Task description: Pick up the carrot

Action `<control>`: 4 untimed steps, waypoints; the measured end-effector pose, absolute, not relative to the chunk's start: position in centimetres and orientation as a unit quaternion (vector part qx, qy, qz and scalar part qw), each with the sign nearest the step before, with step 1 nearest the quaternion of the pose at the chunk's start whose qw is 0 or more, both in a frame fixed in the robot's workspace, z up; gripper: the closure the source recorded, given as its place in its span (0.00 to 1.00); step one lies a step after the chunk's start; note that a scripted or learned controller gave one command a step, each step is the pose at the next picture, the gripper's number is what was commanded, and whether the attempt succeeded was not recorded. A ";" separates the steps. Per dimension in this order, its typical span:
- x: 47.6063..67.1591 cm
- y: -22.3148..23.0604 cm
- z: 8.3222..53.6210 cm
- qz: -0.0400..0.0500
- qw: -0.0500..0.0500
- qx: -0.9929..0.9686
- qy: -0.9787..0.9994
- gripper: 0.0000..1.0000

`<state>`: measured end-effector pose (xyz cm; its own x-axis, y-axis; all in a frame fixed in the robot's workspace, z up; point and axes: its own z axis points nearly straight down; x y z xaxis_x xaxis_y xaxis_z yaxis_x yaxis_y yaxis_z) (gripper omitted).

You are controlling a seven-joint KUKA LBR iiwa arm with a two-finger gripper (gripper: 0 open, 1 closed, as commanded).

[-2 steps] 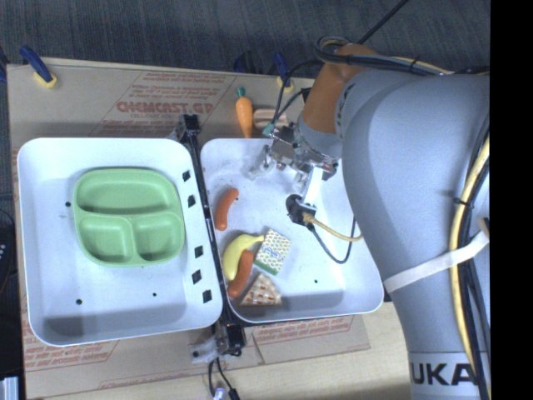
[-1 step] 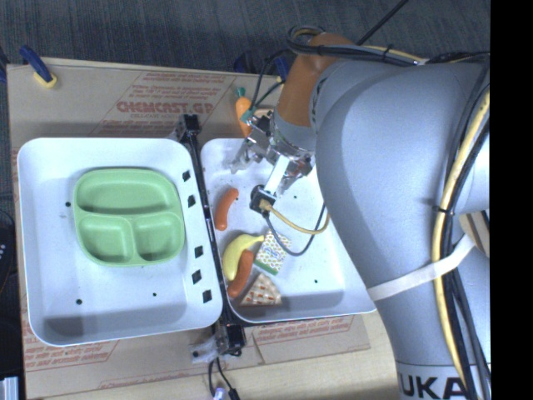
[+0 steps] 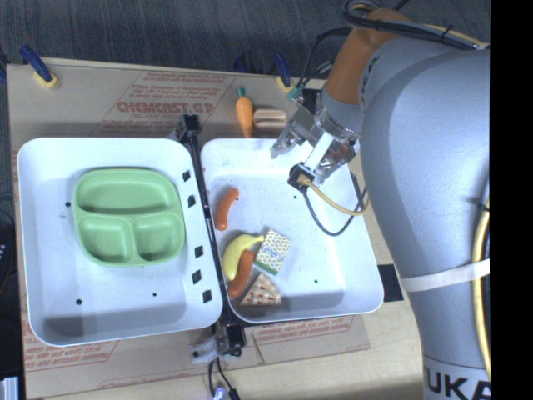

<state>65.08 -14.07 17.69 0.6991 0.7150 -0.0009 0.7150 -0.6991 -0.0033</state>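
One green tray (image 3: 129,215) in left bin (image 3: 37,240); carrot (image 3: 243,116) lies outside.

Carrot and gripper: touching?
Apart. The camera view shows the carrot lying behind the right bin, with a clear gap to the gripper.

I saw left bin (image 3: 42,223) & right bin (image 3: 341,257) as smooth, glossy white plastic; green tray (image 3: 125,192) matt plastic; bench (image 3: 125,98) covered w/ brown paper; carrot (image 3: 243,117) smooth.
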 end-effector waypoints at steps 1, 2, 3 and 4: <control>65.3 -19.2 26.9 0.001 0.001 -0.932 -0.364 0.00; 60.9 -16.1 12.1 0.003 0.003 -0.994 -0.106 0.00; 60.9 -16.0 13.1 0.005 0.005 -0.994 -0.109 1.00; 59.5 -10.7 24.5 0.001 0.002 -0.991 -0.134 1.00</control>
